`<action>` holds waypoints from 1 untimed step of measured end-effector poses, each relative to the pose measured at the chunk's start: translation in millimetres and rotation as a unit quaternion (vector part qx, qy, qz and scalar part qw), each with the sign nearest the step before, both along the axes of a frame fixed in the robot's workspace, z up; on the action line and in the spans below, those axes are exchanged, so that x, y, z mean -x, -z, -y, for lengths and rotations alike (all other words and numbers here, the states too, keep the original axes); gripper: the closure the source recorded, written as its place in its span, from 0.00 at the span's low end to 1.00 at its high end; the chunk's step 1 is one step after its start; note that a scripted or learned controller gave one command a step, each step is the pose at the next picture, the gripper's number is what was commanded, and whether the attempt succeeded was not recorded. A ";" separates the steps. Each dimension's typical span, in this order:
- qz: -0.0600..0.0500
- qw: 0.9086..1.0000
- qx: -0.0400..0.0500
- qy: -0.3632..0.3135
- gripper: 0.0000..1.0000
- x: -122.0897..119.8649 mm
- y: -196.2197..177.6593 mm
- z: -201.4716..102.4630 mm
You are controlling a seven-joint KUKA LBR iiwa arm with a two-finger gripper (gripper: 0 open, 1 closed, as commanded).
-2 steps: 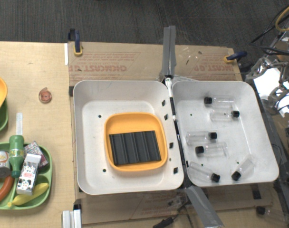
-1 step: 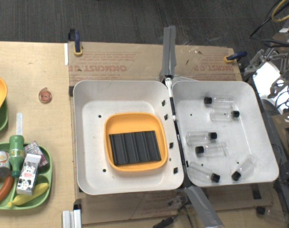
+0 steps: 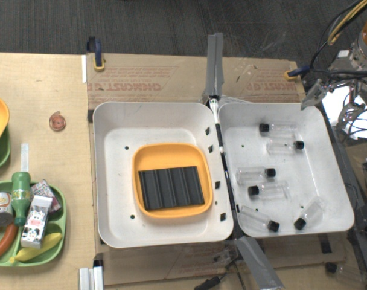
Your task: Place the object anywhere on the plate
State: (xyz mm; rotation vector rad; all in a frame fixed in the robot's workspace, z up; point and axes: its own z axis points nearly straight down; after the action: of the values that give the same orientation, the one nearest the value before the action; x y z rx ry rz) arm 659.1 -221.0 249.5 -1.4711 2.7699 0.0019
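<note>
the gripper (image 3: pixel 313 92) sits at the right bin's (image 3: pixel 334 162) far right corner; whether it is open cannot be told. six clear vials (image 3: pixel 280 144) with black caps lie scattered there, open floor between. the left bin (image 3: pixel 111 180) holds an orange square plate (image 3: pixel 171 151) bearing a dark ribbed slab (image 3: pixel 171 186).

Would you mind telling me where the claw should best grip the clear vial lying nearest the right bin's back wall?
Probably across the middle of the clear vial, from straight above: it lies flat, crosswise, black cap leftward, so closing across its narrow width should hold.
</note>
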 end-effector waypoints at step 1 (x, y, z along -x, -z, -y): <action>0.001 0.986 0.001 -0.166 0.00 -0.9 3.7 -0.2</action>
State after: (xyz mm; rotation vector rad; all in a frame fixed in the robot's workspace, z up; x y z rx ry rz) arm 660.0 -220.8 245.8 -1.9097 2.4868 0.0004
